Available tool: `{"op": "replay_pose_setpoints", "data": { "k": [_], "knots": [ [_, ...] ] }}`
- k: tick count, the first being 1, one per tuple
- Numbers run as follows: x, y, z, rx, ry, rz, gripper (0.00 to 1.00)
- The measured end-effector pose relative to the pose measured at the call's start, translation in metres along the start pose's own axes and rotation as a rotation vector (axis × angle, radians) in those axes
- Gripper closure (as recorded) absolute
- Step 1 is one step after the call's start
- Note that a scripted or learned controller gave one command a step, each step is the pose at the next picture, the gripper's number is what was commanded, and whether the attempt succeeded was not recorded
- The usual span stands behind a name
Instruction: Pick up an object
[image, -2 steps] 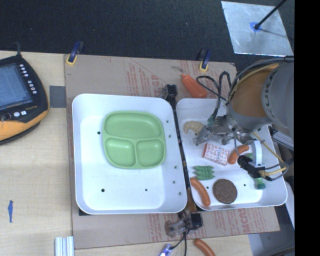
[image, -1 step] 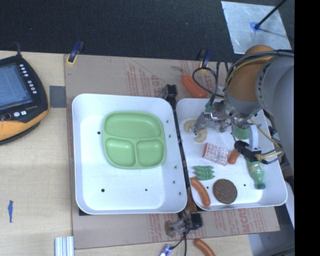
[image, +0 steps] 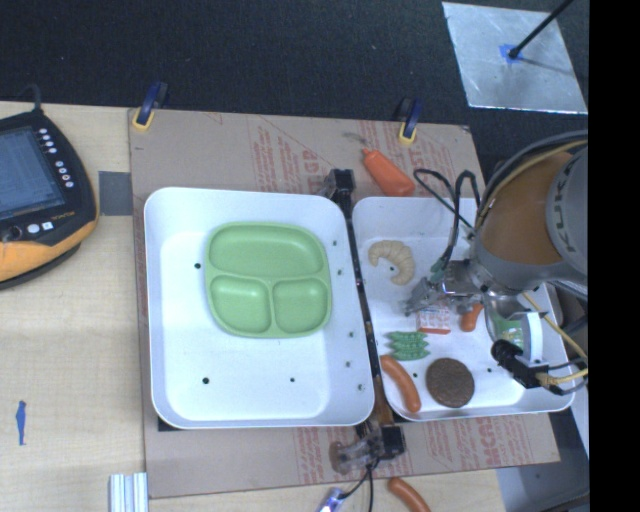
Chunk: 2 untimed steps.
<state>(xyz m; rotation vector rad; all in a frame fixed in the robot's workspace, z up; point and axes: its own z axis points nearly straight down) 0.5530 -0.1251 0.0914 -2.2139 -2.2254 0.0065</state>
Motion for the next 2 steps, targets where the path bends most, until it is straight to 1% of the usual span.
{"op": "replay_pose_setpoints", "data": {
  "k": [1,2],
  "knots": [
    [-0.001,0.000,-0.010,0.001,-0.002,-0.005,1.00],
    [0.069,0.030,-0.101,-0.003,0.002,0.000,1.00]
  ]
}}
